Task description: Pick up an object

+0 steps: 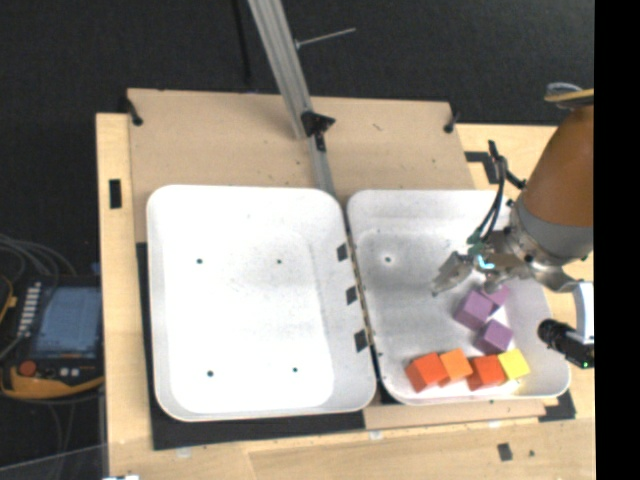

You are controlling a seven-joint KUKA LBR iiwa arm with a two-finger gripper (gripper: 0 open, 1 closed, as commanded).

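Two white bins side by side on bench (115,268) — left bin (245,298), right bin (400,268). Arm (560,188) over right bin. Gripper (470,271) spread open, gripping nothing — just above purple blocks (482,318). Orange, red, yellow blocks (465,368) along near wall.
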